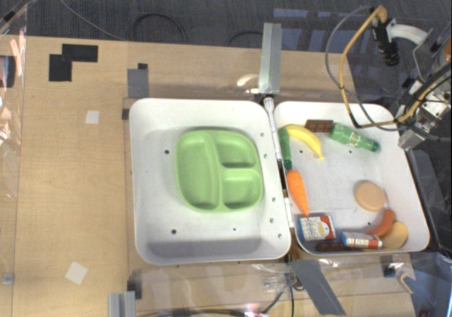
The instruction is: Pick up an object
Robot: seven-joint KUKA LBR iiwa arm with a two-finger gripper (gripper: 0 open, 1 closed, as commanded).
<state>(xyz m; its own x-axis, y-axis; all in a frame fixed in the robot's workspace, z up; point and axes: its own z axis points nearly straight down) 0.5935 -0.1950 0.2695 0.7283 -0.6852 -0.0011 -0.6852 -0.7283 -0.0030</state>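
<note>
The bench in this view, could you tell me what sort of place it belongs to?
Most likely a robotics lab's pick-and-place test bench: two white bins side by side, a green divided plate in the left one, toy food such as a banana and carrot in the right, and loose cables overhead.

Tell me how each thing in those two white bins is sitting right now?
Green tray: flat in left bin.
Banana: lying in right bin.
Bottle: on its side.
Carrot: lying along left wall.
Round cookie: lying flat.
Small box: flat by front wall.
</note>
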